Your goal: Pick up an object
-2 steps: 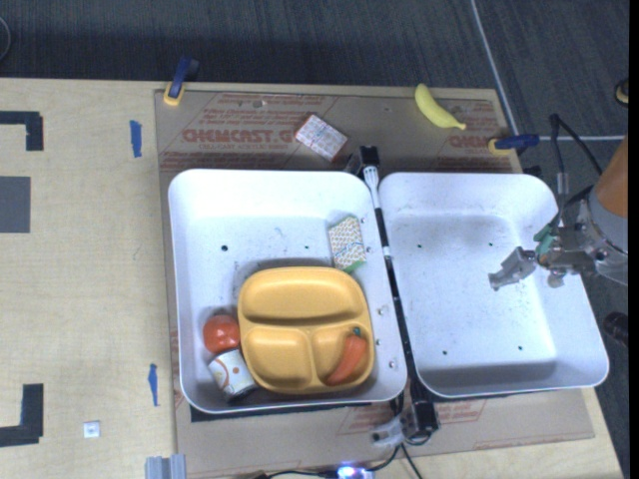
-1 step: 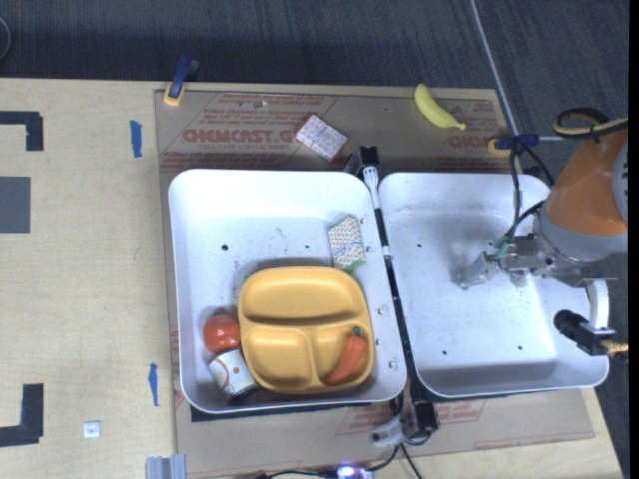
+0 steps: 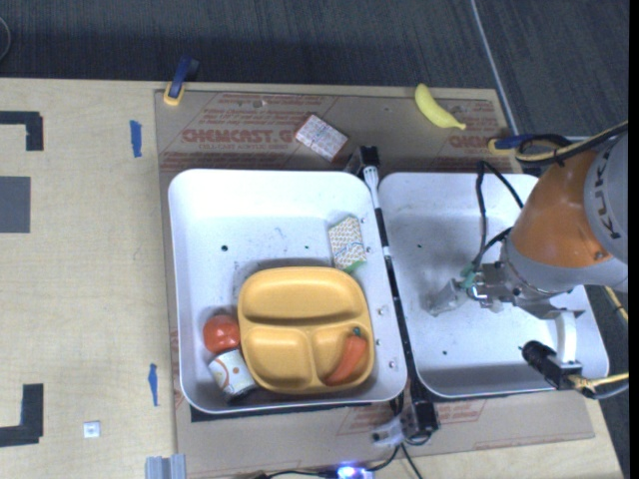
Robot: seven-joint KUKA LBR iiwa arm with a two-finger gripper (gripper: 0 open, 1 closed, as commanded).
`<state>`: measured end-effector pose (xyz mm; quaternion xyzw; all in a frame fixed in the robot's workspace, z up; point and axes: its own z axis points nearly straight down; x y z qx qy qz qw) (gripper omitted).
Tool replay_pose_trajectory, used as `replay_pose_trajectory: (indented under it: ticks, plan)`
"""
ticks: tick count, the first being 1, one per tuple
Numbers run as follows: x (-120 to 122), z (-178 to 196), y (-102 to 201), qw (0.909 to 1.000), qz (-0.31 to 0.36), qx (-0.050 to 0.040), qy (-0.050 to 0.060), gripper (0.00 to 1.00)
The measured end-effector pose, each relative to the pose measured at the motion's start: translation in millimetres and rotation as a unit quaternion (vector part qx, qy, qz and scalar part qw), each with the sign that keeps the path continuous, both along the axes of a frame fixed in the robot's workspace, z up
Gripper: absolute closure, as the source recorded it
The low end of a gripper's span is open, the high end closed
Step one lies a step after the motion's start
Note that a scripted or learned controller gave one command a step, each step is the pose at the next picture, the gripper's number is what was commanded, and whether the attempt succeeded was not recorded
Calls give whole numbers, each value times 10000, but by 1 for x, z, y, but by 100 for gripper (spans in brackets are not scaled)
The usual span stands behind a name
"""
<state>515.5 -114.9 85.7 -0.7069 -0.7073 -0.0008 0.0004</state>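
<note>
End effector low over right bin floor; finger state cannot tell. Candidate: orange carrot-like toy in yellow tray, left bin. Likely light, rigid, smooth; pinch across midsection.

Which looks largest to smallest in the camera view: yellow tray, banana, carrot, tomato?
1. Yellow tray
2. Banana
3. Carrot and tomato look alike; the tray partly hides the tomato, so I do not rank them.
</note>
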Motion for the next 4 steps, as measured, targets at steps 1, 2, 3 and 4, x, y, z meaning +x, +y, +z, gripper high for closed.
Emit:
replay_pose_trajectory:
  ticks: [1, 2, 3, 4]
  plan:
    - [41, 0, 18, 10000, 2, -11, -18, 0]
    - [49, 0, 20, 10000, -4, -14, -12, 0]
    - [27, 0, 20, 10000, -2, -9, -8, 0]
    - [34, 0, 17, 10000, -1, -9, -6, 0]
